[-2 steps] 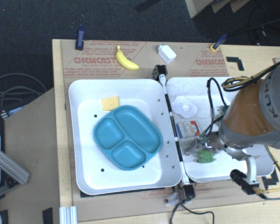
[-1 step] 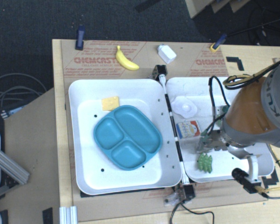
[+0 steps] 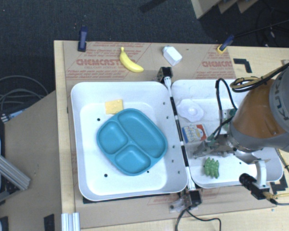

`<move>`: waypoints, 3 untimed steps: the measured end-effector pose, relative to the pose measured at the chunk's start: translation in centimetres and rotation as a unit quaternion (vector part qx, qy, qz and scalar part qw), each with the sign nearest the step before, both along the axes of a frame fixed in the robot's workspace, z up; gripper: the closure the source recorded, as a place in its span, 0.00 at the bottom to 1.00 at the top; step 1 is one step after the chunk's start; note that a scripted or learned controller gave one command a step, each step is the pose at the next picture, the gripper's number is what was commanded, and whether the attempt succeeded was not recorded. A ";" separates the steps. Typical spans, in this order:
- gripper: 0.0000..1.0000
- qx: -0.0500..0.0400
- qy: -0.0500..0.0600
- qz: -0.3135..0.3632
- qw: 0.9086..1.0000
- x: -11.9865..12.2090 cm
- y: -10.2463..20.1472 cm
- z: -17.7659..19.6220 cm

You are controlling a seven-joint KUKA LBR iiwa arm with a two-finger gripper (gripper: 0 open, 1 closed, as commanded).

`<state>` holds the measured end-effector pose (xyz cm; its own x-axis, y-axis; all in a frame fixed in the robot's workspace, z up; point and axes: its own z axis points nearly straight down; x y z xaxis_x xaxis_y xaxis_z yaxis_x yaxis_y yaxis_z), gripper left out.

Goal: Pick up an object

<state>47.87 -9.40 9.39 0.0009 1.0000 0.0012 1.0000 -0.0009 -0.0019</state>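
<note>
Green toy point(image 3: 211, 168) just below tool point(image 3: 205, 148); packet point(image 3: 193, 132) beside; tool state unclear.

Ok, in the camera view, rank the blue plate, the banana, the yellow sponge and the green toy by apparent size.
1. Blue plate, by far the largest.
2. Banana.
3. Yellow sponge and green toy look about alike, so I won't rank them.

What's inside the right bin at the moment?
In the right bin: a green toy, a small red, white and blue packet, and a clear round lid-like item. The arm covers the bin's right part.
</note>
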 end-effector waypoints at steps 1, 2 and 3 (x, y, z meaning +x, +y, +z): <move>0.00 0.000 0.000 0.000 1.000 0.0 -1.7 -1.0; 0.00 0.000 0.000 0.001 1.000 0.0 0.0 -1.0; 0.00 0.000 0.000 0.001 1.000 0.0 -0.7 -1.0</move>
